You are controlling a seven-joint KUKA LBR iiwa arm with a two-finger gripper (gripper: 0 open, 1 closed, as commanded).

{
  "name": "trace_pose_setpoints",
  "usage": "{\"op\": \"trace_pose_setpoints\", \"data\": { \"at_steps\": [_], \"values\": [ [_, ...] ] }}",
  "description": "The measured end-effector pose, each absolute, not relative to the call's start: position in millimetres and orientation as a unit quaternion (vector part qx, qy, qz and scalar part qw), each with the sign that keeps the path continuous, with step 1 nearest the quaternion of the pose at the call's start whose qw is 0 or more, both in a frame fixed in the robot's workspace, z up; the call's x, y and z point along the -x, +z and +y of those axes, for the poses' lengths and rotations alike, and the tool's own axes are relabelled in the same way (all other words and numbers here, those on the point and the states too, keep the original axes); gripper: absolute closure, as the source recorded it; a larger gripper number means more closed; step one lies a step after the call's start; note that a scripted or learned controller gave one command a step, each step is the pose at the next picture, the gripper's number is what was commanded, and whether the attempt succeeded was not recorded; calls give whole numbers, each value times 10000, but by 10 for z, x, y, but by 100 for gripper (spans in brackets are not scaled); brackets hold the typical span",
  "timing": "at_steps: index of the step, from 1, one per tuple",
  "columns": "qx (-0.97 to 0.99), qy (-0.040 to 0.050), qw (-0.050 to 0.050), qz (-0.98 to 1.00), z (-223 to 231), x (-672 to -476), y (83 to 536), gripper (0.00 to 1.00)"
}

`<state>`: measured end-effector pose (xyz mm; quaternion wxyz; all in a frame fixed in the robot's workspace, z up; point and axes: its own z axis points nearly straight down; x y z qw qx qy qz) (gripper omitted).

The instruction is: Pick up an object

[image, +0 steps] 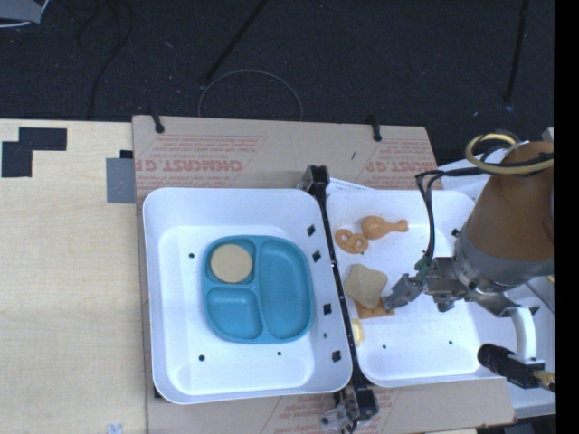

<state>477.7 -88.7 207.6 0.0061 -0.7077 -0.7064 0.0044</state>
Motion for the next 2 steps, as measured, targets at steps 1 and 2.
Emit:
{"op": "trace_pose_setpoints", "data": {
  "at_steps": [1, 2],
  "values": [
    [7073, 13, 22, -7069, -890, -4799, 2121, 0],
    [7069, 24, 39, -7073, -869, -4808, 1684, 0]
  ]
}}
